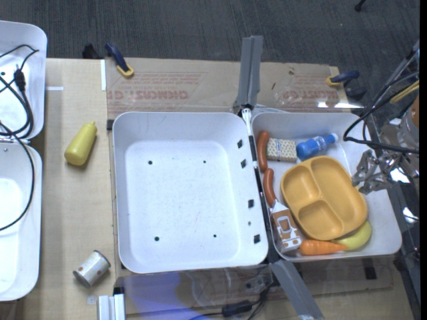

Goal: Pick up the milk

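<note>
Two white bins side by side: the left bin (180,192) and the right bin (383,242), which holds a yellow divided plate (325,197), two sausages (263,147), a blue bottle (315,145), carrot (321,247), banana (360,237), and the milk carton (285,231) at its front-left corner, just beside the plate. The gripper (371,173) hovers at the plate's right edge, state hard to tell.

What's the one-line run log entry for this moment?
task: pick up milk | tool: right bin's right edge, apart from milk carton | milk: lying in right bin, beside yellow tray
</note>
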Available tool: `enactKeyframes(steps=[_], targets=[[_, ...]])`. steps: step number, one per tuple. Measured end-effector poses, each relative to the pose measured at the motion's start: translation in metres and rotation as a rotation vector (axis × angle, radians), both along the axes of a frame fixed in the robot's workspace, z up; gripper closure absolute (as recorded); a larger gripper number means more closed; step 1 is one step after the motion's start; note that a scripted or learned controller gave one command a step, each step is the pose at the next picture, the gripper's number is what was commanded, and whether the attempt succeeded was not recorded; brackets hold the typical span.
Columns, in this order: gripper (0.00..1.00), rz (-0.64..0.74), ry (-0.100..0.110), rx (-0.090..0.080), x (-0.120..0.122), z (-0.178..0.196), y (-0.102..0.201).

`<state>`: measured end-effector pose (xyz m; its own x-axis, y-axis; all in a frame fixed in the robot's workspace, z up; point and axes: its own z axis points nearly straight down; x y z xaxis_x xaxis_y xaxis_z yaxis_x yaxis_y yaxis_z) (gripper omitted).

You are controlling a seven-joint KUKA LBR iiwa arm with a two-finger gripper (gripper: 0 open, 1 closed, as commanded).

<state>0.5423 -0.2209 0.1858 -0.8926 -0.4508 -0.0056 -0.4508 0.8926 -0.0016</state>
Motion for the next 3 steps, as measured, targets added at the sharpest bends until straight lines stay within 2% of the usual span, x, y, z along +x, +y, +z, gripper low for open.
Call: enactKeyframes(steps=[1,2,3], targets=[[1.00,-0.235,0.001,0.000,-0.022,-0.092,0.000],[1.00,0.137,0.001,0.000,-0.048,-0.006,0.019],[1.00,0.315,0.001,-0.001,-0.050,0.022,0.000]])
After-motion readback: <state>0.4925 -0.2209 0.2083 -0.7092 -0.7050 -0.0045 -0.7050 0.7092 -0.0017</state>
